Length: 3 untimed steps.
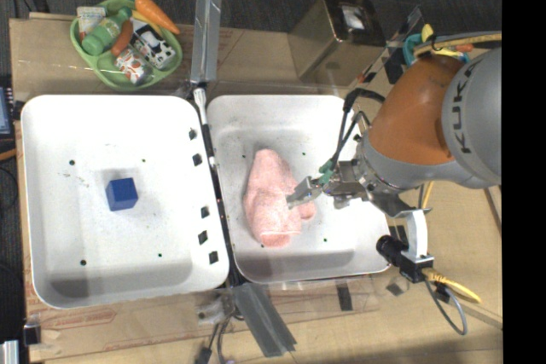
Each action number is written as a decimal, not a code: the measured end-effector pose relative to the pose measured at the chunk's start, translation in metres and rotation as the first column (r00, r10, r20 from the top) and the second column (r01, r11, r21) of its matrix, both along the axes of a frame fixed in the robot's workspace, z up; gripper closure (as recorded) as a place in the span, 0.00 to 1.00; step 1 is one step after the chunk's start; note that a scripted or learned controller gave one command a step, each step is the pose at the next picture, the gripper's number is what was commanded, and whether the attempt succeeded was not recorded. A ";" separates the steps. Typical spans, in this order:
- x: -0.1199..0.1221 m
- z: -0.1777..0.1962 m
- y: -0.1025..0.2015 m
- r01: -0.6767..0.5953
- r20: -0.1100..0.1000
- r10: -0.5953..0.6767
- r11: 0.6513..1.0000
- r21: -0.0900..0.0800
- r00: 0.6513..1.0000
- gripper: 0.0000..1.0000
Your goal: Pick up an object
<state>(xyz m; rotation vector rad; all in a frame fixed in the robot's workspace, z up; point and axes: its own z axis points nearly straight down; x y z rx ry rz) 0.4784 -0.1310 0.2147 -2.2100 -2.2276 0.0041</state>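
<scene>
A pink, soft, lumpy object (271,198) lies in the right bin (281,111), left of its middle. My gripper (304,193) reaches in from the right and sits at the pink object's right edge, low over it. A blue cube (122,193) rests in the left bin (102,111), left of centre. The grey arm with its orange band (409,119) hangs over the right bin's right side.
A green bowl (102,71) of toy food, with a carrot on top, stands behind the left bin. A tan box (334,34) stands behind the right bin. A metal divider (205,38) runs between the bins.
</scene>
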 end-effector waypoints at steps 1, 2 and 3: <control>0.044 -0.110 -0.042 0.115 0.000 -0.115 0.993 -0.001 0.993 0.00; 0.000 -0.005 -0.069 0.082 0.004 -0.082 0.997 -0.001 0.997 0.00; 0.051 -0.097 0.008 0.005 -0.003 -0.005 1.000 0.000 1.000 0.00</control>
